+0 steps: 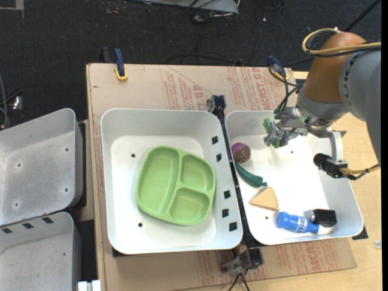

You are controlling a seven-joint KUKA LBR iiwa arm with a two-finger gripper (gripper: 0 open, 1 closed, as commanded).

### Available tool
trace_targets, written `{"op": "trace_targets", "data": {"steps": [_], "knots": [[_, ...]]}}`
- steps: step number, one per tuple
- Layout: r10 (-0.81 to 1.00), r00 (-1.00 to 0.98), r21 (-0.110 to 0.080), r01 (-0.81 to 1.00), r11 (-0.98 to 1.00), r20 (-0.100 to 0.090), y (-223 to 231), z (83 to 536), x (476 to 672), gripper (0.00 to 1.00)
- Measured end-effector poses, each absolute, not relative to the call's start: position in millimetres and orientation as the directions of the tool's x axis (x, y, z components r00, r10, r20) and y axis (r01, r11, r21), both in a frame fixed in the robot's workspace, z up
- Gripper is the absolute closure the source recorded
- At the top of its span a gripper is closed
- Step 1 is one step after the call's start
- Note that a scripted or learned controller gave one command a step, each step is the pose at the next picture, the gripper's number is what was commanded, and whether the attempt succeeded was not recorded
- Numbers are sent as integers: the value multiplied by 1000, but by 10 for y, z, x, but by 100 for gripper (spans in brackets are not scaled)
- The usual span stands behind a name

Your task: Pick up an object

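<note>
Jaws [274, 137] over rt bin [339, 193], dark floor [54, 41]

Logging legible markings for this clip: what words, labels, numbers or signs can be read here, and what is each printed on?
Red lettering on the board under the bins: printed repeatedly, upside down or mirrored, too blurred to read with confidence.
Blue bottle in the right bin: no label can be made out.
Green tray: no text.

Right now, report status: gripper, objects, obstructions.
Gripper over right bin, nothing seen held. Purple ball, green piece, wedge, blue bottle lying loose. Path unobstructed.
</note>
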State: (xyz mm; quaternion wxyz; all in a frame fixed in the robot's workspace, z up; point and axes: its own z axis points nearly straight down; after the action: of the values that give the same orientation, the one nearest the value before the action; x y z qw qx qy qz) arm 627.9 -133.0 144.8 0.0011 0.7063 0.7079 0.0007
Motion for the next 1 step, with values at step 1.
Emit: {"op": "trace_targets", "data": {"steps": [1], "knots": [[1000,-2,5,1000,2,-1,-1373,1994,6383,100]]}}
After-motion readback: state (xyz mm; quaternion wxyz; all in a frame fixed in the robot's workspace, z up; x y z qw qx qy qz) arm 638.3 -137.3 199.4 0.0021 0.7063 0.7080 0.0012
